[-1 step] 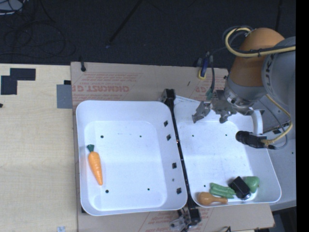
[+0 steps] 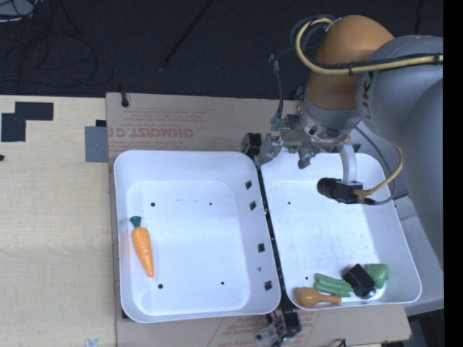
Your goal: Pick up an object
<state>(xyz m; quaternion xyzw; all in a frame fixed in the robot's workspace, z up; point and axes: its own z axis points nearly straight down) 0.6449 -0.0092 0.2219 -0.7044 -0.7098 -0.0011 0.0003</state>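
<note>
One orange plastic carrot (image 2: 142, 249) is seen by the left white bin's (image 2: 184, 165) left edge. Four small toys (image 2: 346, 286) are clustered at the right white bin's (image 2: 394, 226) near edge. The hand (image 2: 289, 142) is held over the bins' far edge; its state cannot be told.

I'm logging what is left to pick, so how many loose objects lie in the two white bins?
5. A carrot lies by the left bin's left wall. Clustered in the right bin's near corner: an orange gourd-shaped piece, green pods, a black block, a green piece partly hidden.

A carrot (image 2: 142, 248) lies in the left bin (image 2: 188, 166); the claw (image 2: 278, 144) hovers above the divider.
</note>
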